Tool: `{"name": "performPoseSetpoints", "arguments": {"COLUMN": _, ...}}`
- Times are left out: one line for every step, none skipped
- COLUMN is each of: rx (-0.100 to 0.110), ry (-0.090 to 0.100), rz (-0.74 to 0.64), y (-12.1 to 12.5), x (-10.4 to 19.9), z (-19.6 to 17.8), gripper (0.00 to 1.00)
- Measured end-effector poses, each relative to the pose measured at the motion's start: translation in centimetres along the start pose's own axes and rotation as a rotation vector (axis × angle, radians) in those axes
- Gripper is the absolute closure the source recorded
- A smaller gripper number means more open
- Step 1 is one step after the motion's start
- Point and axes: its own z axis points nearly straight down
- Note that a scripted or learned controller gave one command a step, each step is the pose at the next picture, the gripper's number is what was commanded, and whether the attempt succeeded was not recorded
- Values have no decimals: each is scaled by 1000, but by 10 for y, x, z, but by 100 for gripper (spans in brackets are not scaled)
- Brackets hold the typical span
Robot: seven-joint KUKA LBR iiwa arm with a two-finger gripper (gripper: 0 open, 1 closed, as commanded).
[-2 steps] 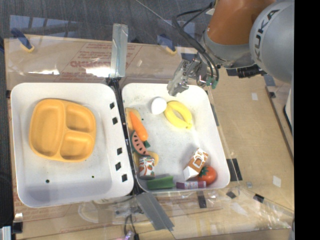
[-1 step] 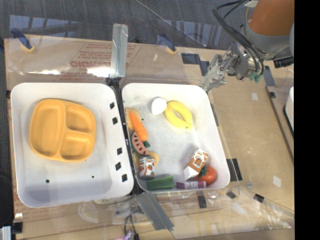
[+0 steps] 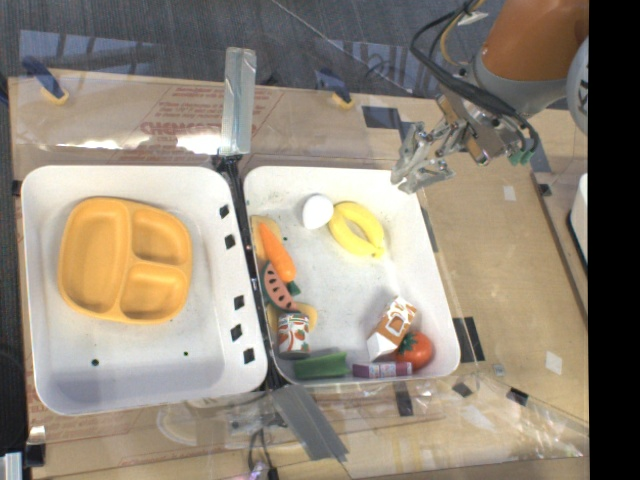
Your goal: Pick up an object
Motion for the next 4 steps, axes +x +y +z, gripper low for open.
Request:
{"name": "performPoseSetpoints", "arguments": {"rx": 5, "ry": -6, "rz": -248, "y": -3, "x": -10, "z": -4, "gripper": 100}}
{"name": "performPoseSetpoints", "arguments": {"rx": 1, "ry": -2, "rz": -555, "y": -3, "x": -12, "z": 6, "gripper": 100}}
{"name": "performPoseSetpoints", "arguments": {"rx": -1, "ry": -1, "rz": -373, "y": 67, "x": -35, "z": 17, "gripper": 100}}
{"name": "performPoseSetpoints", "arguments": {"rx": 4, "ry": -4, "rz": -723, "y": 9, "x": -15, "z": -6, "gripper": 100}}
